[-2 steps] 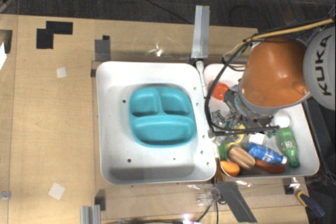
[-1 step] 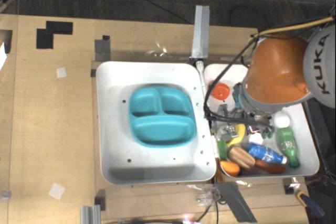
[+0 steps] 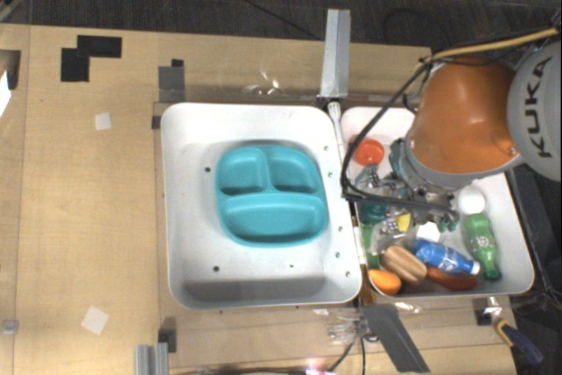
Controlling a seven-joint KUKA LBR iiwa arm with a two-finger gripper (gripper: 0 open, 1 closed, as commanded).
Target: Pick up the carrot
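Carrot: orange tapered carrot (image 3: 384,280) at right bin's (image 3: 518,255) front-left corner.
Arm: grey arm with orange band (image 3: 461,120) hangs over right bin.
End effector (image 3: 397,205): among the items; open or closed, cannot tell.
Bins: two.
Left bin (image 3: 189,189): one teal divided plate (image 3: 271,193).

Even, bright overhead light, soft shadow along the left bin's (image 3: 189,189) near wall, slight overall softness — faint glare on white plastic

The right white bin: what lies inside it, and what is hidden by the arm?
Inside the right white bin lie a blue bottle, a green bottle, a tan bun-shaped toy and an orange piece. The grey arm with orange band covers the bin's middle, so what lies there is hidden.
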